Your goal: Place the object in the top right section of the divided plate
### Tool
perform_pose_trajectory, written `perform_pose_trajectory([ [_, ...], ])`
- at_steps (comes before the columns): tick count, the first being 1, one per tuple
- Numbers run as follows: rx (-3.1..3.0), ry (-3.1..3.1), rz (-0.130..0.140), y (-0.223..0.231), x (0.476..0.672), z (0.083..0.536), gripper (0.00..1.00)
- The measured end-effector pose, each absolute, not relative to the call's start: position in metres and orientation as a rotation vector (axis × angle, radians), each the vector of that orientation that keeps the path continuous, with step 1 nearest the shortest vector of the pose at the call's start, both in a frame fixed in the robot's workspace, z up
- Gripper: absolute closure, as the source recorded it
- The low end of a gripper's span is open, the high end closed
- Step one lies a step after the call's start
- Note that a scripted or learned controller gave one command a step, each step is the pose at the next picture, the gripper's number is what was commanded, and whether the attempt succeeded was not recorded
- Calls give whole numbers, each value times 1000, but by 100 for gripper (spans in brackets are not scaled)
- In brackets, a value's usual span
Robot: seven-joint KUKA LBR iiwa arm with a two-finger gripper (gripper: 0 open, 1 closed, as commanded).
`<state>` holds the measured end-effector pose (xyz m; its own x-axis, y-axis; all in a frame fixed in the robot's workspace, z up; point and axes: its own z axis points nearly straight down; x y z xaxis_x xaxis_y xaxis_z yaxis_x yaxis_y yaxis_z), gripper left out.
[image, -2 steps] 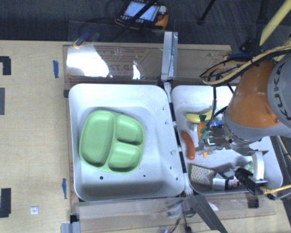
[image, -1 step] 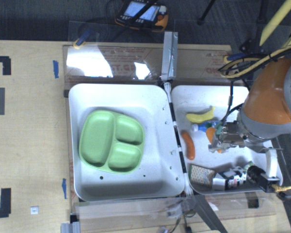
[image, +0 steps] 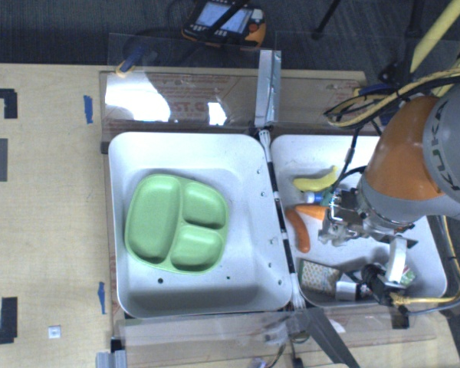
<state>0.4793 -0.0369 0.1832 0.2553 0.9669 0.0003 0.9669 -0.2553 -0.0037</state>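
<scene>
Gripper [image: 336,225] low in right bin [image: 433,278], beside carrot [image: 300,228] and banana [image: 316,180], likely picking; grip state unclear. Plate [image: 157,221] waits mid-left, sections bare.

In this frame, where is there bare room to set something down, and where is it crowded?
All three sections of the green plate are bare, and so is the left bin floor around it, widest above the plate. The right bin is crowded: banana, carrot, a mesh pad and the gripper sit close together, leaving a bare strip along its top edge.
</scene>
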Motion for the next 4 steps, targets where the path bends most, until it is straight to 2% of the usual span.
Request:
perform_pose_trajectory([
  [1,-2774,-1473,4,25,479,202,100],
  [2,-2873,-1266,9,72,478,183,100],
  [3,-2948,-1084,6,113,509,234,100],
  [4,-3117,-382,9,123,478,116,100],
])
